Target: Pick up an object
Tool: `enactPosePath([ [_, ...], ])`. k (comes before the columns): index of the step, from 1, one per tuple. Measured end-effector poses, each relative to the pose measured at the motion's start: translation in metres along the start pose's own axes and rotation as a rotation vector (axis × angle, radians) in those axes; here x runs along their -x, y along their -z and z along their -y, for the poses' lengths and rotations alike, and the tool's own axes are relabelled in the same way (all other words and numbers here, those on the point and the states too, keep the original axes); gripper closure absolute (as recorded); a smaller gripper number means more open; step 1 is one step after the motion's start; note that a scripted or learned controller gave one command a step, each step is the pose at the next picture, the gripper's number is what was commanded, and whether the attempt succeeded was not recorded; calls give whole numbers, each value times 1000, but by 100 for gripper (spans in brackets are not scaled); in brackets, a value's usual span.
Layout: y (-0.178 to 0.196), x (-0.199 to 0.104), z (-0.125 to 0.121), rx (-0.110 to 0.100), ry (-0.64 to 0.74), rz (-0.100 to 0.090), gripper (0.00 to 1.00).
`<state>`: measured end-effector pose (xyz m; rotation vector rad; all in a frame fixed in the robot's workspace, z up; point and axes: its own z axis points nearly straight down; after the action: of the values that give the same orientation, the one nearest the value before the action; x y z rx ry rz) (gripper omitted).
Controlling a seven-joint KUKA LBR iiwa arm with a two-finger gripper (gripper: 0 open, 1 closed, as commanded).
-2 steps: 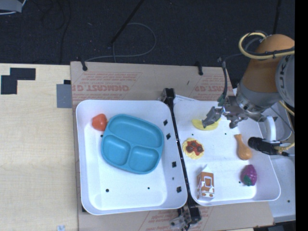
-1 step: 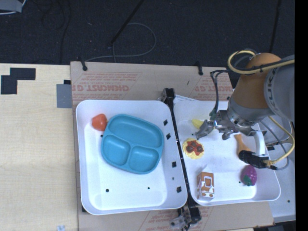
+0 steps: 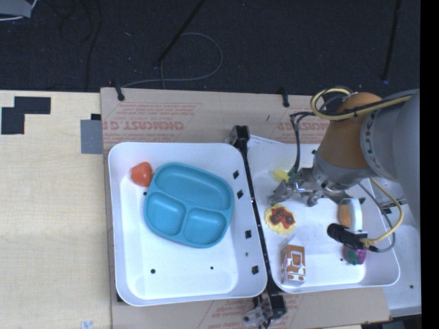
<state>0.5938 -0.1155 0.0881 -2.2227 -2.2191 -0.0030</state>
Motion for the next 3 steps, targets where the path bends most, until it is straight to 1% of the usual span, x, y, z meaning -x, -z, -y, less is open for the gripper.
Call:
enactPosePath([
  [1,11,2,2,-5,-3,1,100],
  [3,95,0,-1,0,2,2,100],
])
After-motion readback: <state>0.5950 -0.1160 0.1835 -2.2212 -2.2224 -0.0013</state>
